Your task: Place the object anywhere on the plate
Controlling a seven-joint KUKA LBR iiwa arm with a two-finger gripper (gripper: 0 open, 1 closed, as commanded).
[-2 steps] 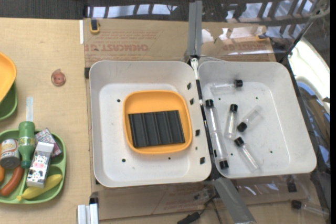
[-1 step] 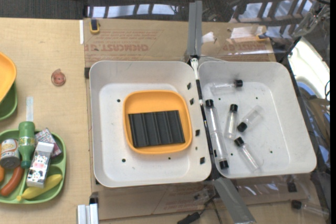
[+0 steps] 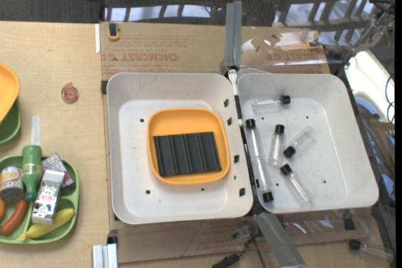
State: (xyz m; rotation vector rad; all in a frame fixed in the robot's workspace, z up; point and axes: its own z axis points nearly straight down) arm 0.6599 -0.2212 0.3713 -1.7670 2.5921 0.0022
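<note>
Cardboard (image 3: pixel 188 50) with mirrored red lettering behind bins (image 3: pixel 125 198).

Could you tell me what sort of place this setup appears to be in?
Probably a robotics lab: two shallow white bins on a bench, clear black-capped plastic tubes, and a green tray of toy food over office carpet.

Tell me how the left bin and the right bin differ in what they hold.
The left bin holds one orange plate bearing a dark ribbed slab; the right bin holds several clear tubes with black caps, scattered at different angles. The left bin's load sits centred; the right bin's is strewn. Both bins are shallow and white.
</note>
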